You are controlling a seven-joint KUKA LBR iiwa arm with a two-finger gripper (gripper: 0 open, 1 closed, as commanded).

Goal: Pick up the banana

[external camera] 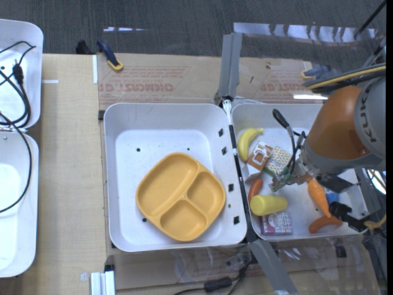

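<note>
Orange-banded arm hung over the right bin (362,223).
End effector (287,176) hovered below the banana (247,141); its grip state could not be told.

"KU" on the arm (368,118)

banana (247,142) — crowded by carton (260,155)

The banana (247,141) was yellow, and the divided plate (180,196) a deeper yellow-orange against its white bin (120,183). A carrot (319,196) was orange, and the small box (277,224) pink.
</note>
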